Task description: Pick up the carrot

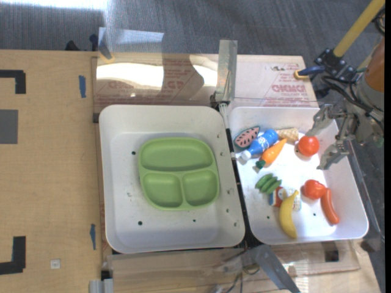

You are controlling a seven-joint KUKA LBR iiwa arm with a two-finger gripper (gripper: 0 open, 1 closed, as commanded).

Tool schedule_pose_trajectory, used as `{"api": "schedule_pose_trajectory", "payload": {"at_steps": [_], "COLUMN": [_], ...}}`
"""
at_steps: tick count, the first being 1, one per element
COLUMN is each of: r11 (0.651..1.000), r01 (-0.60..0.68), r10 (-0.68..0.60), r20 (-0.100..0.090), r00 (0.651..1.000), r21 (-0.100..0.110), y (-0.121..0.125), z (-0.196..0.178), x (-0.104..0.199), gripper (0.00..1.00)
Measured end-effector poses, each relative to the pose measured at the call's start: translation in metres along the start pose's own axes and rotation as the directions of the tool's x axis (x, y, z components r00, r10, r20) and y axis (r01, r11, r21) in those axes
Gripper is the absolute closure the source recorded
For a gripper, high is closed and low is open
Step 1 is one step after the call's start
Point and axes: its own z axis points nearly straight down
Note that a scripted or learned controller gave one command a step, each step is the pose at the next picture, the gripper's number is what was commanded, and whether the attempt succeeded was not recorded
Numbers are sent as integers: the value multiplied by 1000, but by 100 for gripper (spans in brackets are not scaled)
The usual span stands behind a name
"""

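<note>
From my station I see the two white bins side by side on the bench. The left bin [116, 182] holds a green divided plate [178, 171] with three compartments, sitting roughly in its middle. The right bin [354, 215] carries the clutter of toy food.

The carrot [272, 152] lies in the upper left part of the right bin, tilted, its orange body just beside a blue bottle [259, 144] with a white cap. A pink slice with dark markings [247, 137] rests just above-left of the bottle. To the carrot's right sits a red tomato [308, 145], close to it but not touching as far as I can judge. Below the carrot I spot a green leafy piece [267, 182], then a yellow banana [287, 214] standing nearly along the bin's lower half, a second red-orange item [313, 189] and a red sausage [330, 207] near the right wall.

The gripper [332, 140] hangs over the right bin's upper right area, its two grey fingers [319, 122] spread apart with nothing between them. It is to the right of the tomato, well apart from the carrot.
</note>
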Motion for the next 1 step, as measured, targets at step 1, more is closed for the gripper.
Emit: {"api": "schedule_pose_trajectory", "payload": {"at_steps": [1], "r11": [999], "r01": [-43], "r10": [43], "r20": [3], "r00": [999], "r21": [-1], "y": [22], "z": [153], "x": [-90], "gripper": [0]}}
